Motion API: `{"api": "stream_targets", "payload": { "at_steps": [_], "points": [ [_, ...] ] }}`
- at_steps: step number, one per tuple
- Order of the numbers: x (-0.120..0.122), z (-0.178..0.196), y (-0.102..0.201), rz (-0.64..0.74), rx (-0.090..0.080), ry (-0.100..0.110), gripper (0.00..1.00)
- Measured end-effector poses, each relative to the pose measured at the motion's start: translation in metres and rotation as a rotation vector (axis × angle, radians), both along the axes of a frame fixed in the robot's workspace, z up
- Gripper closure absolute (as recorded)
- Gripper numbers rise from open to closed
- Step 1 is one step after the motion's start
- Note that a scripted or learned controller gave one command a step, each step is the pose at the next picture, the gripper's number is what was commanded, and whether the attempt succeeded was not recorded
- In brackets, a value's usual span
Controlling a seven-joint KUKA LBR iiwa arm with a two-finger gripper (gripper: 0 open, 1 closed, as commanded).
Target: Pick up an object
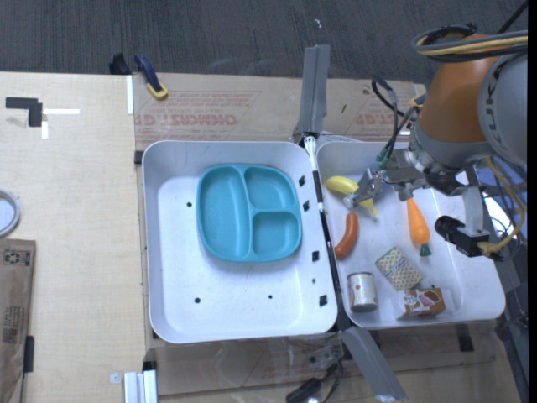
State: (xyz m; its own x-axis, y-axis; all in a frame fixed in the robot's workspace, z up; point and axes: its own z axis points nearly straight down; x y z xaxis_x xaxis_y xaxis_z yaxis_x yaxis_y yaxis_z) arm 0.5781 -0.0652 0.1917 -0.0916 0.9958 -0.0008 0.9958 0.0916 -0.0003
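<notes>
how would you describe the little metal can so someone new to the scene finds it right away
Look in the right-hand white bin, along its near edge. The can stands close to the divider between the bins, below the sausage and left of the patterned packet. It is the one shiny silver cylinder among the food items.

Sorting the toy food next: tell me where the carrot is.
The carrot lies in the right bin, toward its far right part, just below the gripper, with the patterned packet nearer the camera.
</notes>
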Motion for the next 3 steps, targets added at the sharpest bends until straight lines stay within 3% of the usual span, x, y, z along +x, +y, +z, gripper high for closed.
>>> {"api": "stream_targets", "payload": {
  "at_steps": [1,2,3],
  "points": [
    [0.0,0.008,-0.001,0.001,-0.002,0.002,1.0],
    [0.0,0.008,-0.001,0.001,-0.002,0.002,0.0],
    [-0.033,-0.015,-0.067,-0.097,-0.001,0.003,0.0]
  ]
}}
